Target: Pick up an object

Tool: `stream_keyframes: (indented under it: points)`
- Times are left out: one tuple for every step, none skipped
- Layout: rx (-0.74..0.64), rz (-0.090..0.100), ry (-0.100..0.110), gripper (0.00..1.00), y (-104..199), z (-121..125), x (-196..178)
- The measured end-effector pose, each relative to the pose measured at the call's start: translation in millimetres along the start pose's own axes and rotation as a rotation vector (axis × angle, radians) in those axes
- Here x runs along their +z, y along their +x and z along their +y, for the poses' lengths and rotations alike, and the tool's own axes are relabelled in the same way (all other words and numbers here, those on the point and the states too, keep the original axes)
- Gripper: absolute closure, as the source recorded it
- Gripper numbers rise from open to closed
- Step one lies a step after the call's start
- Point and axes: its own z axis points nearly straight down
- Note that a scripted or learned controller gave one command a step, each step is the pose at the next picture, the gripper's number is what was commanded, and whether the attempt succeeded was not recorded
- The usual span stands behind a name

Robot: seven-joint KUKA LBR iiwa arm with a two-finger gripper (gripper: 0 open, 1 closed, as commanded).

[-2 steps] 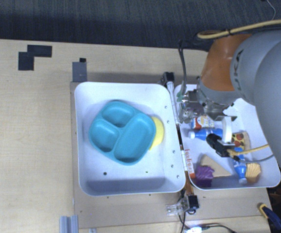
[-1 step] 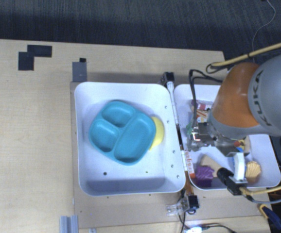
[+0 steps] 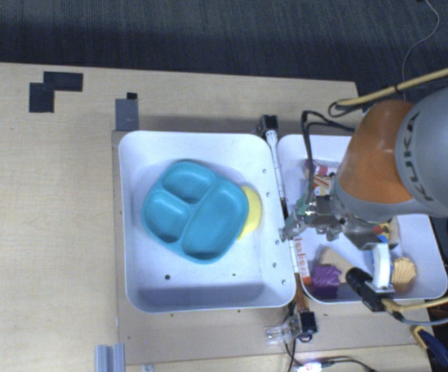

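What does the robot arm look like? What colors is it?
The arm is fat and round, grey with a big orange band. Dark letters run along the grey part. Black and yellow cables loop around it, and more wires hang by its metal claw.

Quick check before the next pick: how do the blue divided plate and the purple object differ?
The blue divided plate is large and lies in the left bin; the purple object is small and sits in the right bin. The plate lies in the open; the purple object sits beside the arm.
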Motion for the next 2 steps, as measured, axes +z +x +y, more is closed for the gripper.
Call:
stream_keyframes:
  points:
    - [0.000,0.000,0.000,0.00,0.0,0.0,0.0]
    - [0.000,0.000,0.000,0.00,0.0,0.0,0.0]
